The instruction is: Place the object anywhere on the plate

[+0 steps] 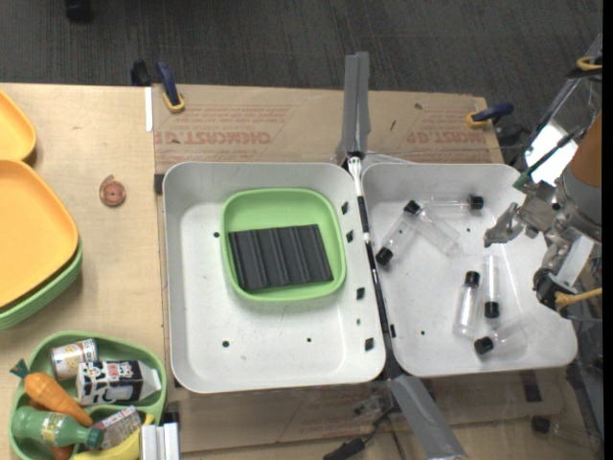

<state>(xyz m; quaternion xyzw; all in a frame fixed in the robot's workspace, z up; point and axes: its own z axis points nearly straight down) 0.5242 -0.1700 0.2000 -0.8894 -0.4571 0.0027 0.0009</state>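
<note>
Pincer (506,226) poised at the right bin's (421,357) far-right edge; whether it is wide, narrow or holding anything cannot be told. Clear vials with black caps (466,300) lie scattered just left of and below it, one cap near its tip. The green plate (237,214), carrying a dark ridged insert (280,257), sits well to its left. No vial on the plate: pickup, transfer and release apparently remain.

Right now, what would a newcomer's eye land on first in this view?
Probably the green plate in the left bin, with a dark ribbed slab lying on it. Next, the clear black-capped tubes scattered across the right bin, and the gripper over that bin's right side.
</note>
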